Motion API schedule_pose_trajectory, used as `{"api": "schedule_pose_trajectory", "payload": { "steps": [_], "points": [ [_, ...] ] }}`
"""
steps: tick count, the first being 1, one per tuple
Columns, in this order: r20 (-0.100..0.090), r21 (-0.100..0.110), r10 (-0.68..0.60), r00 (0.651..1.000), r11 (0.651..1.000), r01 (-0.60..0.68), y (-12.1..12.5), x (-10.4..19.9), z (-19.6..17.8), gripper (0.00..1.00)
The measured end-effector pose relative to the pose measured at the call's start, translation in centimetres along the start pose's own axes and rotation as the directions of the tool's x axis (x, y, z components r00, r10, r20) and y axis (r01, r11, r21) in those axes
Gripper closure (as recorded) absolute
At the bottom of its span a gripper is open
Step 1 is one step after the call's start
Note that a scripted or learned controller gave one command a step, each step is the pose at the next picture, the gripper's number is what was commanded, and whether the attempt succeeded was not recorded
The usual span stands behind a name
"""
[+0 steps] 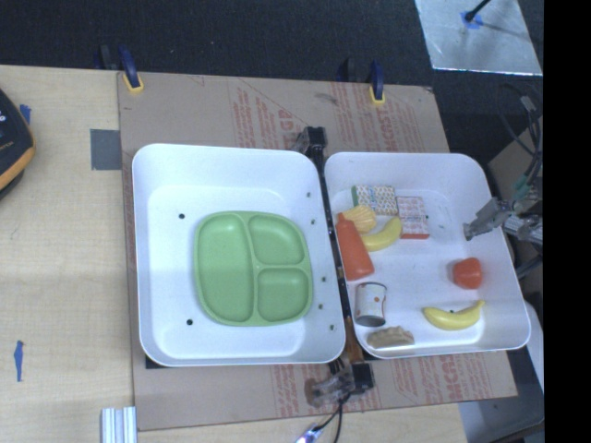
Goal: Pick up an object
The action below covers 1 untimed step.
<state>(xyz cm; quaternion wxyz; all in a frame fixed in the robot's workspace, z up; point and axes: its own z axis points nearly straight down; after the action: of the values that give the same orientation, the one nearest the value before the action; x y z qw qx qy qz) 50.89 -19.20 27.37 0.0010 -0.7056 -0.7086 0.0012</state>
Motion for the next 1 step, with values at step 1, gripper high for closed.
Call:
{"api": "schedule_pose_trajectory", "payload": {
  "steps": [1],
  "points": [
    [0.001,0.001,-0.003,1.0,1.0,0.003,6.55,-1.96,6.0,0.0]
  ]
}}
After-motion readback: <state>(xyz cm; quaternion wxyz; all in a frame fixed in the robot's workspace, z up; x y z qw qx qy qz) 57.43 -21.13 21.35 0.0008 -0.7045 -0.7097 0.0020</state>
